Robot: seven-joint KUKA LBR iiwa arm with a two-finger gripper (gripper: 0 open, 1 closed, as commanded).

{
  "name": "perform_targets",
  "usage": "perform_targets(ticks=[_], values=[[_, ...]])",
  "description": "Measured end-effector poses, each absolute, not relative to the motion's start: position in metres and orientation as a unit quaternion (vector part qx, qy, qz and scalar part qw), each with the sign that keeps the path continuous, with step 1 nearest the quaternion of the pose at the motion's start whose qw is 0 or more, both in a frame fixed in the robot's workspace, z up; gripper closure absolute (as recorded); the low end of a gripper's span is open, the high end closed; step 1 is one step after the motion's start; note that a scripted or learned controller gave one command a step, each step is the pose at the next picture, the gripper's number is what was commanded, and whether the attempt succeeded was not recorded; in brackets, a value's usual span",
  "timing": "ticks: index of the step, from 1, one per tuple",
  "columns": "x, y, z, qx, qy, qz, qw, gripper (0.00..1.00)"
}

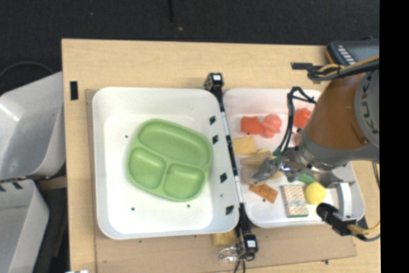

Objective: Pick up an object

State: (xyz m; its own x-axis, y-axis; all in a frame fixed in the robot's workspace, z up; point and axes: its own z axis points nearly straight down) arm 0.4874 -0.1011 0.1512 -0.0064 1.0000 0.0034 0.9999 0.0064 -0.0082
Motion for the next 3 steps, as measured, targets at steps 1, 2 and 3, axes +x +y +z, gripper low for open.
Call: perform_targets(ticks=[1, 2, 3], values=[[0.515, -0.014, 0.203, -0.704, -0.71, -0.0023, -0.001, 0.0], [0.491, 0.012, 0.334, -0.705, -0.709, -0.0041, -0.003, 0.0], [0.491, 0.009, 0.339, -0.703, -0.711, -0.0005, -0.002, 1.0]])
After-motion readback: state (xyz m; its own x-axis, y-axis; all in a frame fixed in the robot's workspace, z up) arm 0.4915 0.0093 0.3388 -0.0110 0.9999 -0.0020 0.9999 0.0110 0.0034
